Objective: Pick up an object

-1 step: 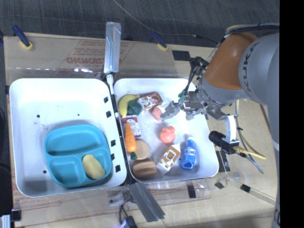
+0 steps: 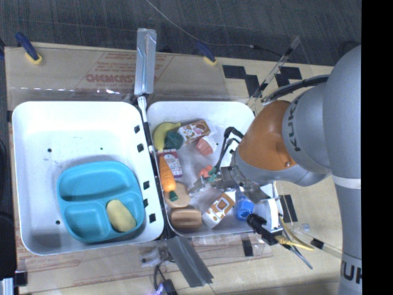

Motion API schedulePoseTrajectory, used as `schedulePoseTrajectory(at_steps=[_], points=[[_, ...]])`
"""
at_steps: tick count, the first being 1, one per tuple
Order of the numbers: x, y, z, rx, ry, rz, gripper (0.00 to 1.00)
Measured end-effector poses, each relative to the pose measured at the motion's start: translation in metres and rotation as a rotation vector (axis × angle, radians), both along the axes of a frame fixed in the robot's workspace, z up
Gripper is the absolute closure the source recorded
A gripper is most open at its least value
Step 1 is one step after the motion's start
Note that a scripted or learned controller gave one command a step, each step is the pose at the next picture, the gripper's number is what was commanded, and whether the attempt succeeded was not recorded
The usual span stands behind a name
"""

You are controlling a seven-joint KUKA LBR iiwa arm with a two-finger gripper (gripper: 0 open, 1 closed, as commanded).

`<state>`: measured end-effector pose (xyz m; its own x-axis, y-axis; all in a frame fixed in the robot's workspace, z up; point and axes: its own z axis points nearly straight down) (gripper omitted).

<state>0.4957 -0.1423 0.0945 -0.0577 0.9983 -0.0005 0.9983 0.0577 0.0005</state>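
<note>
Right now your claw [image 2: 212, 176] hangs low over the cluttered right bin [image 2: 241, 110], beside the carrot [image 2: 167, 176]; its grip state can't be told.

Bright, even overhead light; slightly soft focus

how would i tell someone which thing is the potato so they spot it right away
Start at the left white bin, which holds a blue divided tray. Look in the tray's lower right compartment: the potato is the yellowish oval lump lying there. It is the only item in that tray, apart from the crowded food items in the right bin.
</note>
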Motion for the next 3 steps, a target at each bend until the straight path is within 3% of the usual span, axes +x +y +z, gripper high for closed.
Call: schedulePoseTrajectory(at_steps=[1, 2, 3], points=[[0.047, 0.025, -0.002, -0.004, 0.0, -0.19, 0.0], [0.047, 0.028, 0.007, -0.001, 0.001, -0.185, 1.0], [0.074, 0.05, 0.082, 0.002, -0.003, -0.175, 1.0]])
